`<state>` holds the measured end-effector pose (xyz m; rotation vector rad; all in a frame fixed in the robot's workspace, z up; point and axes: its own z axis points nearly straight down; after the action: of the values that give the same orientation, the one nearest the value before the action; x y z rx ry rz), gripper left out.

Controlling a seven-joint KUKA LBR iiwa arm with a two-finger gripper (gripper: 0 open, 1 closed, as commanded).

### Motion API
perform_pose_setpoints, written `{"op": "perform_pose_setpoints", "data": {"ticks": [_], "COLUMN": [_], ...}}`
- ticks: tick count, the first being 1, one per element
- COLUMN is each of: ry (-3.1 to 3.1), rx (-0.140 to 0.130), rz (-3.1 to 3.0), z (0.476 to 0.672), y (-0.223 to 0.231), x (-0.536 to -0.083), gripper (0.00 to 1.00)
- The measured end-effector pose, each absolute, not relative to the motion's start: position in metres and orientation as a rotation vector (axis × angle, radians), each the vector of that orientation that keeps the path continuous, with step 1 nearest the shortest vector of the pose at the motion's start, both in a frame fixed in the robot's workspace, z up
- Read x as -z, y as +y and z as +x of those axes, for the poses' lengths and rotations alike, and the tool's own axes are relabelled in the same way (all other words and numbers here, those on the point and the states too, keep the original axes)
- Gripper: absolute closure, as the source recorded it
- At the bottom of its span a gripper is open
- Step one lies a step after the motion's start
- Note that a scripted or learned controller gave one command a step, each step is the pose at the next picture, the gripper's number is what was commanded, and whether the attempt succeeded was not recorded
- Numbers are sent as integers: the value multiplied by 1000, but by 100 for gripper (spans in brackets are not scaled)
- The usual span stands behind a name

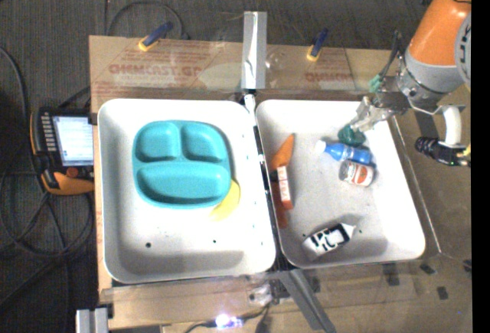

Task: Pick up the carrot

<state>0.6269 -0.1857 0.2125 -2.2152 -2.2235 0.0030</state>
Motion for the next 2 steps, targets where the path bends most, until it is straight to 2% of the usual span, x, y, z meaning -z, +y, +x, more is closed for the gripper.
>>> {"op": "perform_pose_setpoints", "data": {"ticks": [1,2], "ry": [-2382,-2119], "rx": [-5,-5], "rz": [-2050,-2321], "z": [649,606], "y": [-134,-221], "x": [-230,-252], "gripper": [100,100]}}
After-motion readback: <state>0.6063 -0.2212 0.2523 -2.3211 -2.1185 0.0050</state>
